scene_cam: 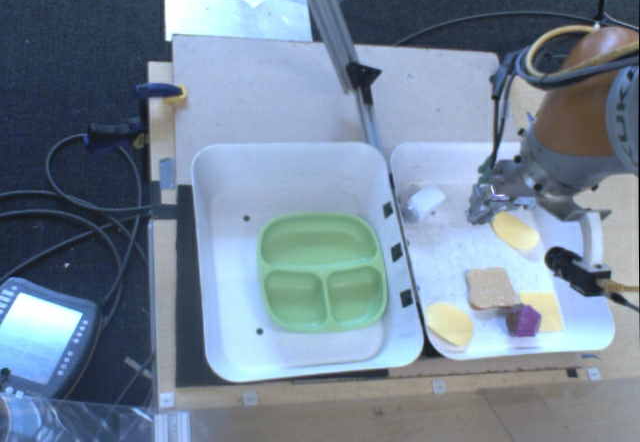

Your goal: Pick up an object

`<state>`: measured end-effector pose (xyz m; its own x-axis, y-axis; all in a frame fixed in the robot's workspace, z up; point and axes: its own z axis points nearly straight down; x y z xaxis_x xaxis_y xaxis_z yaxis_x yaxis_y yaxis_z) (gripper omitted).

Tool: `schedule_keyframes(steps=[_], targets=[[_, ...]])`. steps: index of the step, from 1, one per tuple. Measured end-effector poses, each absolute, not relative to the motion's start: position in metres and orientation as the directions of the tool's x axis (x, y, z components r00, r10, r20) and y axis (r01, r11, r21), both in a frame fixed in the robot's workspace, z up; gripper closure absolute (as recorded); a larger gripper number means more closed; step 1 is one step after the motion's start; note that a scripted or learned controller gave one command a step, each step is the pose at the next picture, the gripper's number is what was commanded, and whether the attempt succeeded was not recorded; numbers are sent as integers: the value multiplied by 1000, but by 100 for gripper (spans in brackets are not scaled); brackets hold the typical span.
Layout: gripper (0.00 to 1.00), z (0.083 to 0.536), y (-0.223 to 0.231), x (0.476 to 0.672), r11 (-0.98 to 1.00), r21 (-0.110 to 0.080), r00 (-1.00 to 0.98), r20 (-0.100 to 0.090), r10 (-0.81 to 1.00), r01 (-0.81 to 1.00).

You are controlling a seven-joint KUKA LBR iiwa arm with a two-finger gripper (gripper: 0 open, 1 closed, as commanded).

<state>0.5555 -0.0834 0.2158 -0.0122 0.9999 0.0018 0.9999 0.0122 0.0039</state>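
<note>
objects wait in the right bin while the gripper hangs over its upper part

objects for the pick all lie in the right bin (440,165), and you can see the gripper (487,205) low over that bin's upper middle. you cannot tell from this angle how its jaws stand, and nothing shows between them. behind it the grey wrist runs up and to the right into the orange band (590,55), with the arm (585,120) leaning in from the right side over the bin's far corner. a black fitting (575,272) hangs below the wrist over the bin's right rim.

just right of the gripper and slightly lower lies a yellow oval piece (516,231). to the gripper's left, near the wall the two bins share, sits a small white-grey object (424,201). lower down you have a tan toast-like square (491,288), and touching its lower right corner a purple block (523,320). a flat yellow square (545,310) lies just beside the purple block on the right. a second yellow oval (450,324) rests in the lower left corner of this bin.

count for the right bin: two yellow ovals, one yellow square, one tan square, one purple block, one white-grey object.

the left bin (215,260) holds one green divided tray (322,271), with three compartments, lying flat near its middle.
</note>
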Motion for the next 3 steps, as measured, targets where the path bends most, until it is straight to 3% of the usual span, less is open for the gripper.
schedule_keyframes(steps=[3], targets=[[100,216,80,607,12,4,-12,3,1000,1000]])
